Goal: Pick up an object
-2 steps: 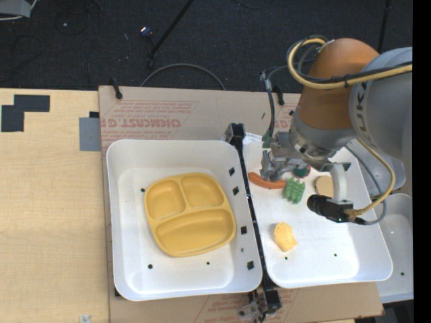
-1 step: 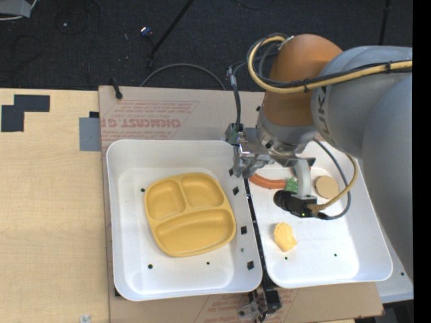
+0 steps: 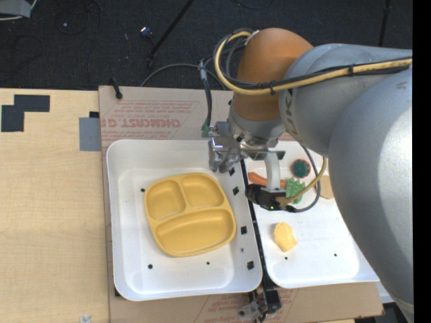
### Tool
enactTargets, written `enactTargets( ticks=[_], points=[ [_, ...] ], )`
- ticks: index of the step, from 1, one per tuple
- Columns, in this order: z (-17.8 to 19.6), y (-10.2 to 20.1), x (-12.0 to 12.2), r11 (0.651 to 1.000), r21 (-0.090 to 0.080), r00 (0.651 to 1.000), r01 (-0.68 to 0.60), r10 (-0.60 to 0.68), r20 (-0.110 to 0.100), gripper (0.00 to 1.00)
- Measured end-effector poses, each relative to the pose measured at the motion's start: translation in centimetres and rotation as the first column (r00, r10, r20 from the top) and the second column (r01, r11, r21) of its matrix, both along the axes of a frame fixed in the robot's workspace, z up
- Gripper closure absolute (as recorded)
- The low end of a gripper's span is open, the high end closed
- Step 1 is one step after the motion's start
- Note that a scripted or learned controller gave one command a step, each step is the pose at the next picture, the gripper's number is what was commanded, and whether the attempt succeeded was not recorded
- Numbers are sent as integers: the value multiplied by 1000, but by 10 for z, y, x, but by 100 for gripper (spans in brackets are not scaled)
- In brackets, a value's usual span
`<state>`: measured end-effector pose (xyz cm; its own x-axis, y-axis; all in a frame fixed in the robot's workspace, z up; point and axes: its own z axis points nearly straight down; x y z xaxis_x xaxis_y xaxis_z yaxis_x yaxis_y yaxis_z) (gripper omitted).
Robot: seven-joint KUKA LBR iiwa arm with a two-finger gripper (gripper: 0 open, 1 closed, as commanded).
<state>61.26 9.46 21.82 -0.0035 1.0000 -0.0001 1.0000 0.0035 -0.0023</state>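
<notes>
My gripper [image 3: 223, 159] hangs over the back right corner of the left bin [image 3: 125, 241], close to the divider between the two bins. Just in front of it a yellow divided plate [image 3: 190, 214] lies flat in the left bin. The right bin [image 3: 323, 258] holds a small yellow piece [image 3: 285, 236] near its middle. An orange carrot-like piece [image 3: 256, 178], a green leafy piece [image 3: 295, 188] and a dark green round thing [image 3: 300, 168] lie at its back, partly hidden by the wrist. I see nothing held in the gripper.
The arm's big grey body covers the right side of the right bin. A cardboard sheet [image 3: 155, 116] lies under both bins. The wooden bench [image 3: 47, 207] stretches to the left.
</notes>
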Motion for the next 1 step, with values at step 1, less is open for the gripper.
enactTargets(
  ticks=[1],
  points=[
    [0, -1, -1, 1000, -1, 1000, 1, -1, -1, 0]
  ],
)
